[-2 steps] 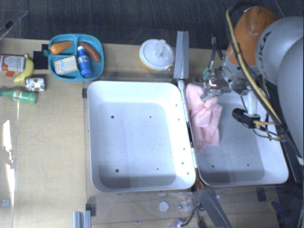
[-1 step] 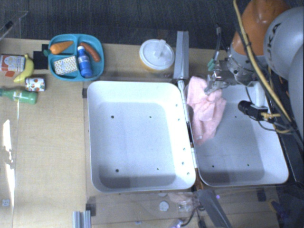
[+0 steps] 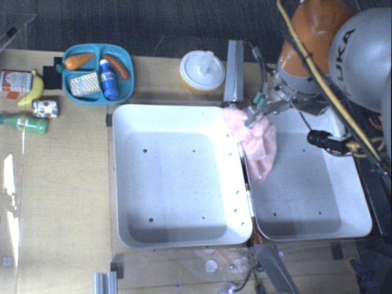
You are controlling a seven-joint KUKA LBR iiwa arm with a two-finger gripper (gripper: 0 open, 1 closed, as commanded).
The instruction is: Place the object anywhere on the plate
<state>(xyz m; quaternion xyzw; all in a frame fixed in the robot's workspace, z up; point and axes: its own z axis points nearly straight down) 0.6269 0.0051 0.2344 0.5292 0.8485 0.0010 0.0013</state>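
Gripper (image 3: 257, 116) pinching the pink cloth (image 3: 260, 144) at its top, cloth dangling below over the bins' shared rim.

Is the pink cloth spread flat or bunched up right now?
Bunched up. The pink cloth hangs crumpled from the gripper, draped over the rim between the two bins, with folds visible.

You've got the hand (image 3: 257, 112) at the far end of the divider between the two white bins, with a pink cloth (image 3: 257, 141) pinched between its fingers. Cloth drapes over the right bin (image 3: 318, 213). Left bin (image 3: 177, 176) sits beside it. Blue sectioned plate (image 3: 125, 63) is far-left on the tabletop (image 3: 55, 195).
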